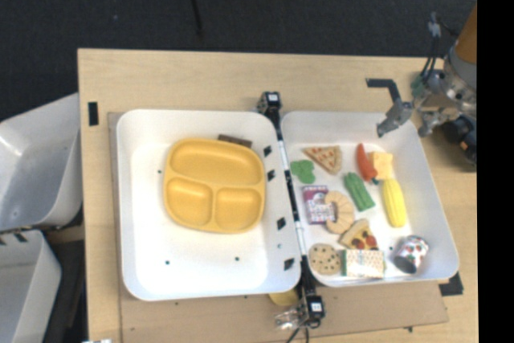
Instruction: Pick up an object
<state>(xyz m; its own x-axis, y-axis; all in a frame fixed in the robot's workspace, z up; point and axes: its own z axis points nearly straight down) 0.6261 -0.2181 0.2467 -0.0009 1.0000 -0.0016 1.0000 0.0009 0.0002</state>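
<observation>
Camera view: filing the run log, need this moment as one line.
end effector: above right bin's far edge, nothing held | toy food: in right bin | yellow tray: in left bin

Right-hand white bin (430, 173) has all the toy food lying flat. Pizza slice (324, 157) near the top, green leafy piece (302, 170) just left of it. Red pepper (365, 162) touches a yellow cheese chunk (383, 165), with a corn cob (393, 202) below and a green pickle-looking stick (358, 192) beside that. Along the bottom: chocolate chip cookie (324, 259), a printed little box (364, 263), and a shiny crumpled wrapper (410, 251).
</observation>
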